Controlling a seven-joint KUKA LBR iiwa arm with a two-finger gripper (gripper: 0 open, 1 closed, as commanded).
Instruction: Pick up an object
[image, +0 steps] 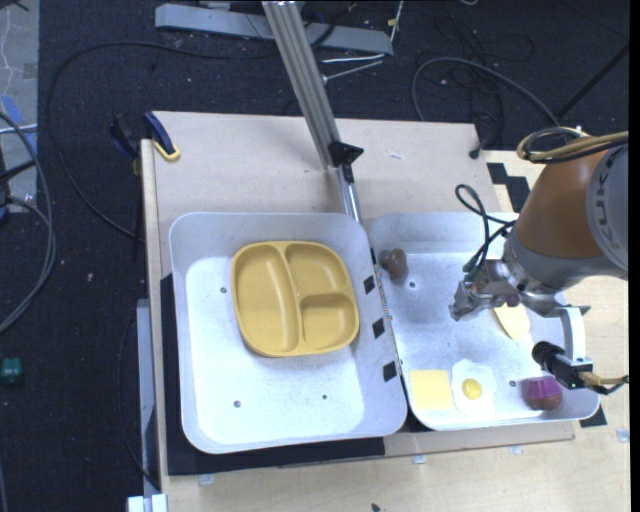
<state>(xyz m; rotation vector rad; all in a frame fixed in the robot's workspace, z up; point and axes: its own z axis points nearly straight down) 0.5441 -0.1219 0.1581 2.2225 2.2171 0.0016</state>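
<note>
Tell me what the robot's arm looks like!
The arm is big and rounded, grey with a wide orange band above the wrist. Black cables loop along it, and a yellowish cable curls on top. At its end sits a small grey metal gripper.

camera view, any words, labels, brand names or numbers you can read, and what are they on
None can be read.
The black squares along the edge of the left bin are plain marks without text.
The yellow tray, the food items and the arm carry no lettering that I can make out.
</note>
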